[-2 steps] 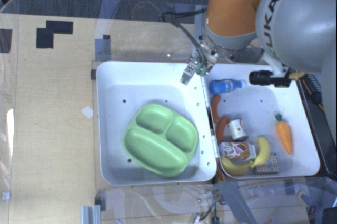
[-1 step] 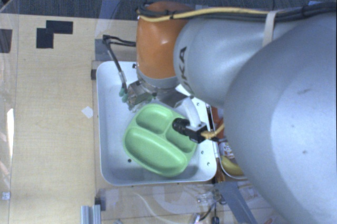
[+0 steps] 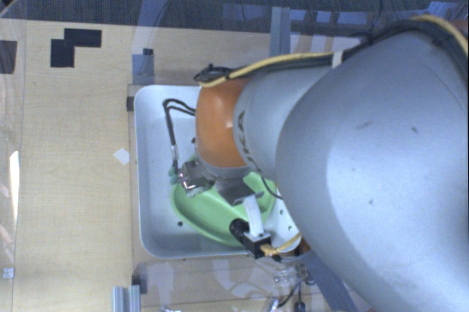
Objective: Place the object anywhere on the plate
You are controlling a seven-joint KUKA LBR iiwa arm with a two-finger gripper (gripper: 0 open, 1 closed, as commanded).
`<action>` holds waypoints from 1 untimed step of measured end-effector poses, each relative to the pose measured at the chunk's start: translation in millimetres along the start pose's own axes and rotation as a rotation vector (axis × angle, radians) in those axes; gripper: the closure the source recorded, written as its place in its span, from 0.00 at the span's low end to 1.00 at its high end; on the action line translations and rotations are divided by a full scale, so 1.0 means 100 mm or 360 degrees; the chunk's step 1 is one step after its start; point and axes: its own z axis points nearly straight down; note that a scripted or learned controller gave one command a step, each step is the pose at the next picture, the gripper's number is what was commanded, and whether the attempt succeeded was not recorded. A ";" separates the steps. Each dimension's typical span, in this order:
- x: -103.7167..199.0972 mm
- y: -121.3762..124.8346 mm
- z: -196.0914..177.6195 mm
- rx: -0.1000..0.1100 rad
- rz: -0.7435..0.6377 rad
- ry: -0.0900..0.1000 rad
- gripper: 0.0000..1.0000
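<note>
The green plate (image 3: 201,214) lies in the white bin (image 3: 150,157) beneath the gripper (image 3: 192,180), so placing seems in hand. Whether the gripper holds anything cannot be told. The next move calls for release over the plate.

The arm (image 3: 381,157) is smooth grey, with an orange band (image 3: 218,129) and a yellow cable (image 3: 293,63) along it.

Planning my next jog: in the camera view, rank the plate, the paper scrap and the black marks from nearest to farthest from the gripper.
1. Plate: at the gripper, inside the bin.
2. Scrap: on the bench, just left of the bin.
3. Black marks: far upper left of the bench.
</note>
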 end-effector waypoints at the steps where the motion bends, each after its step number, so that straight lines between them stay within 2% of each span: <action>1: -0.73 -0.04 -1.23 -0.0007 0.0228 -0.0001 1.00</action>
